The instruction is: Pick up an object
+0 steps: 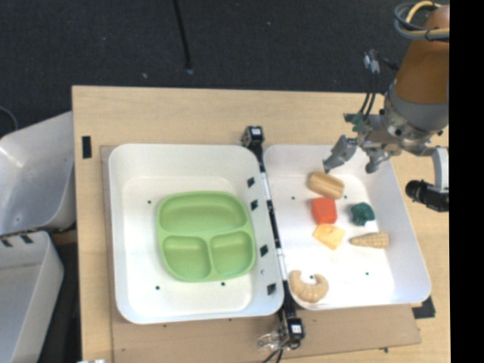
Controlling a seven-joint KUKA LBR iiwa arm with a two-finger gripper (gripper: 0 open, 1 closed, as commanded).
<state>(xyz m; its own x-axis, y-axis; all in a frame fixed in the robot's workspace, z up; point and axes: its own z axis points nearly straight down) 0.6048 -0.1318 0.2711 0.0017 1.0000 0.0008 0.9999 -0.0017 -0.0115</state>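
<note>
Claw: we see the gripper [357, 156] above the far edge of the right bin [401, 225], and its two fingers stand apart, released, with nothing between them.
Arm: the arm [420, 66] comes in from the right side, its orange band is above the wrist, and the wrist is held over the far right corner of the bin.
Candidates: in the right bin lie six small things: a tan bread roll [326, 183], a red-orange block [324, 210], a yellow wedge [329, 236], a dark green piece [362, 214], a cone [369, 240] and a croissant [309, 286].
Nearest thing: the bread roll lies just below the left finger, near it but apart; we cannot tell how high the claw is over it.
Other things: the red-orange block and the yellow wedge lie close together, maybe touching; the croissant is at the near edge of the bin, well apart from the claw.
Left bin: the left bin [125, 203] holds a green divided plate [206, 234], which the claw is not near.
Done: we judge that only the approach is made; no object is lifted and all of them rest on the bin floor.
Left: to descend on one thing, probably the bread roll, to close on it and to raise it.
Progress: early, we think, because the grasp itself is not yet begun.
</note>
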